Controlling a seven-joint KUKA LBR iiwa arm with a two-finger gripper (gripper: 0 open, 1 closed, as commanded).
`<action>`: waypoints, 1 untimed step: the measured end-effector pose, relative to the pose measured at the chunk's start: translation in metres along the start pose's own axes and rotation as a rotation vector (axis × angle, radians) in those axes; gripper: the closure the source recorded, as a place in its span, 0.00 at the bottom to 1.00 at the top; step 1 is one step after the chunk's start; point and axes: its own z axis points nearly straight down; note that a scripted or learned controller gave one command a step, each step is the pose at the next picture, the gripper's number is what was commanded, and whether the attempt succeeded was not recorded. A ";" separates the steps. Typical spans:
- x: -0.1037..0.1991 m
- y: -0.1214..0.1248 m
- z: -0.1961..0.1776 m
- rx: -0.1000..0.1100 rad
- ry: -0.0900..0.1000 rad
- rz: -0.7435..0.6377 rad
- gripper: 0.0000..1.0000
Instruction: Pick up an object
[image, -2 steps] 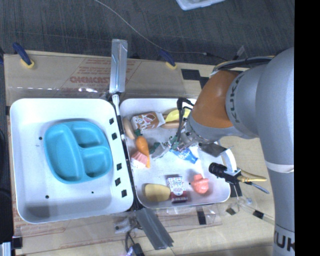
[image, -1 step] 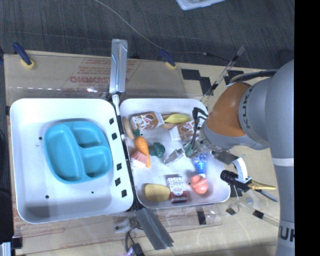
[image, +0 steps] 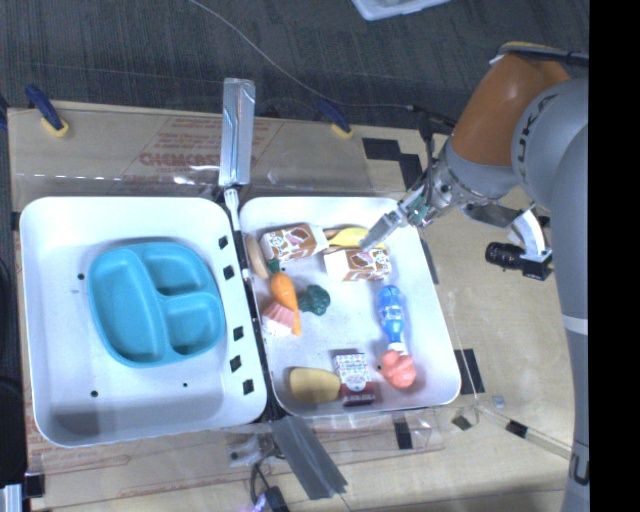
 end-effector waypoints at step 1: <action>0.054 0.001 -0.017 0.003 0.006 -0.012 0.00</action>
